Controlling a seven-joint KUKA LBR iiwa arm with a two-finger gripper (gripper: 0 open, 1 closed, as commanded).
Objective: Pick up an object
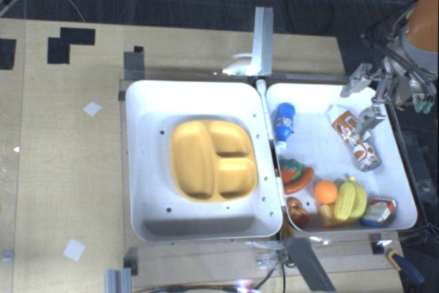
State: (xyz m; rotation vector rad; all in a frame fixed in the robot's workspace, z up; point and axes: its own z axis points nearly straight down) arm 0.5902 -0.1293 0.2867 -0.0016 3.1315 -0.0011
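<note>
The wooden bench (62,168) bears two white bins (137,161) side by side.

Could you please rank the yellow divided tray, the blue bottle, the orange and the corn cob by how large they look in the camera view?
1. Yellow divided tray, by far the largest.
2. Blue bottle and corn cob look about alike; I would not rank them.
3. Orange, the smallest.

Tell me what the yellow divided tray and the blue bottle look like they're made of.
The yellow divided tray looks like moulded plastic with a smooth, matte finish: even colour, rounded compartment edges. The blue bottle also looks plastic, slightly glossy, with a white label; too small to be sure.
</note>
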